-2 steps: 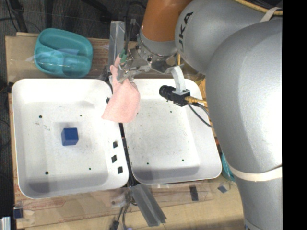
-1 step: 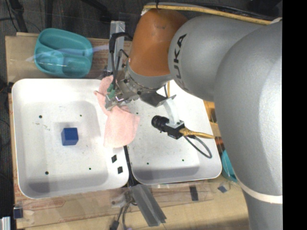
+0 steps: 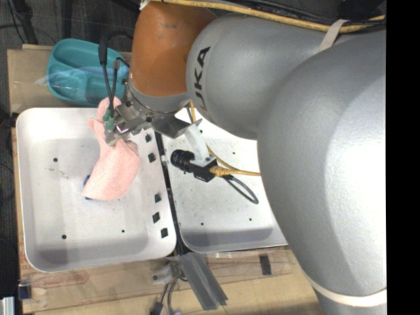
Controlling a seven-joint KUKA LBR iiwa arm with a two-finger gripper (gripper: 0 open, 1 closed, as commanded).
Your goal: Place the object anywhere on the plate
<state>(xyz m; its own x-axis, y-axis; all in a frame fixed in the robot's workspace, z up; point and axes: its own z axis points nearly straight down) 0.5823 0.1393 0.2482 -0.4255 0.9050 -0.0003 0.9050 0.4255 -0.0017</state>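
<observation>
Here, take the left bin (image 3: pixel 65 209) as your reference. You see the gripper (image 3: pixel 120 125) over the bin's far right corner, close to the wall it shares with the right bin (image 3: pixel 223 222). Its fingers are pressed together on the upper end of a pink cloth (image 3: pixel 115 169), which bunches around them. From there the cloth hangs down and toward you, and its lower end lies on the left bin's white floor, right of the bin's middle. A small blue edge (image 3: pixel 86 188) shows at the cloth's lower left tip; you cannot tell what it is. The cloth is the one loose thing you find in the left bin.

Beyond the left bin's far rim, outside it, a teal dish (image 3: pixel 75 71) sits on the bench, well apart from the cloth's lower end. The grey arm (image 3: pixel 295 110) covers much of the right bin, its orange band (image 3: pixel 164 44) just above the left bin's far right corner.
</observation>
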